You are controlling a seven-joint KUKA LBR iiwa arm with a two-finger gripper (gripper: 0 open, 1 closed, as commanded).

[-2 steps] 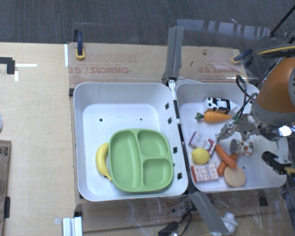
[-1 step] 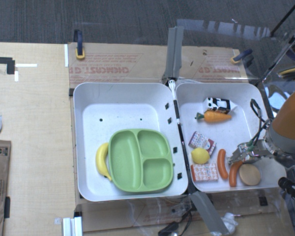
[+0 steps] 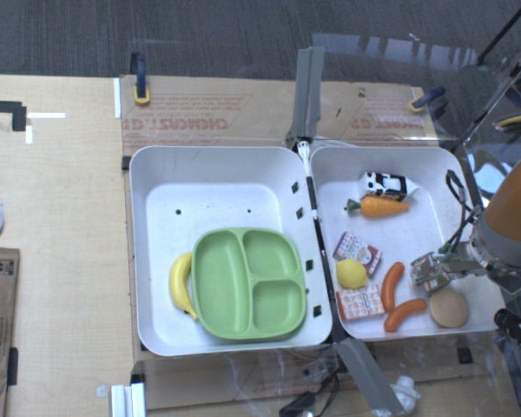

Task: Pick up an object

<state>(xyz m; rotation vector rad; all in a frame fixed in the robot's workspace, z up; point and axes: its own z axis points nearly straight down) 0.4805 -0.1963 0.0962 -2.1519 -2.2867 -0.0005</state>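
Sausages (image 3: 398, 298) in right white bin (image 3: 434, 181), claw (image 3: 427, 272) grip unclear, plywood bench (image 3: 52, 198), grey carpet (image 3: 200, 16)

Both bins, the left bin (image 3: 156, 233) and the right bin (image 3: 425, 189), are white; the bench (image 3: 52, 189) at the frame's left is pale tan wood. Left of centre sits a light green divided plate (image 3: 247, 282) beside a yellow banana (image 3: 181, 286). Lower right: an orange carrot (image 3: 384, 205) with a green tip, a black-and-white patched toy (image 3: 384, 182), a yellow lemon (image 3: 352, 274), two orange-red sausages (image 3: 398, 298), a tan egg (image 3: 449, 308), red-and-white packets (image 3: 358, 252)
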